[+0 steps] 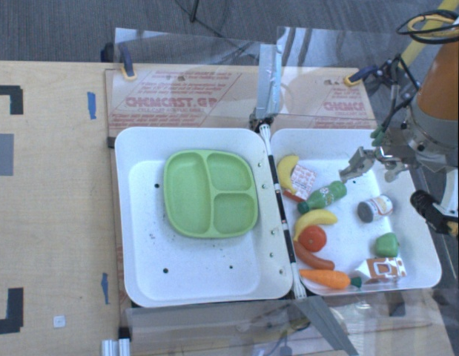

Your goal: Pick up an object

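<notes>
The right bin (pixel 429 262) holds several toy foods. A yellow banana (pixel 287 170) and a white-and-red packet (pixel 302 178) lie at its left. Beside them are a green bottle (pixel 325 194), a second banana (pixel 315 218), a red tomato (pixel 312 238), a sausage (pixel 313 257) and a carrot (pixel 327 278). A small grey-lidded cup (pixel 374 208), a green pepper (pixel 387 244) and an orange-and-white carton (pixel 383 269) lie toward the right. My gripper (pixel 374 169) hangs over the bin's far right part, above the cup, open with nothing between its fingers.
The left bin (pixel 140 221) carries a green divided plate (pixel 211 193). Clear plastic walls stand behind the bins, with a metal post (pixel 268 87) between them. Cables and a yellow hose (pixel 426 28) trail beside the arm at the right.
</notes>
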Robot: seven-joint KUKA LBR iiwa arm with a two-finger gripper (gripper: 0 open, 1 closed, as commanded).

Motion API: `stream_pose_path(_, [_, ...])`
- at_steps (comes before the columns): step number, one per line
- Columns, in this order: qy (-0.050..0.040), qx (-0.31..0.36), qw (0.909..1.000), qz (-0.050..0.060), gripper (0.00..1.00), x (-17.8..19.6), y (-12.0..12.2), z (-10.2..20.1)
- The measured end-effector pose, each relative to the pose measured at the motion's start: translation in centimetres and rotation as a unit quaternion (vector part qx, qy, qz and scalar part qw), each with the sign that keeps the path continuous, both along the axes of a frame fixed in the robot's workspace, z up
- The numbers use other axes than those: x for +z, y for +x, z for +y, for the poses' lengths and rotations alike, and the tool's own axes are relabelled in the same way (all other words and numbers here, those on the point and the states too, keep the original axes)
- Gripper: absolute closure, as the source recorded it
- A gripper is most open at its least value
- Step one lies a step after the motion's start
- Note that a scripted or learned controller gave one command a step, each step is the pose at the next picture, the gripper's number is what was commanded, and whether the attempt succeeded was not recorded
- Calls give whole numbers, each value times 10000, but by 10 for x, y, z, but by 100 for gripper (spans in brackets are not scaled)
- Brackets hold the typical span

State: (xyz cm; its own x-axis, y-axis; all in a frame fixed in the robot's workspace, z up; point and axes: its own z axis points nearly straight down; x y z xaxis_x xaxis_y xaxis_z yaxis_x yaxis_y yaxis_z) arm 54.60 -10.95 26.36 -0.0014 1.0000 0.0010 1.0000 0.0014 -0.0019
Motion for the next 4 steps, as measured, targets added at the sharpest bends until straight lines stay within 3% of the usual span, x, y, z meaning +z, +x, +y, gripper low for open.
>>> stream_pose_path(1, [-9, 25, 10000, -58, 0, -175, -33, -15])
stream_pose_path(2, [-47, 5, 9999, -90, 100, -164, -32, -18])
stream_pose_path(3, [-47, 5, 9999, -89, 0, -164, -32, -18])
stream_pose_path(4, [-23, -327, 9994, -56, 0, -175, 45, -9])
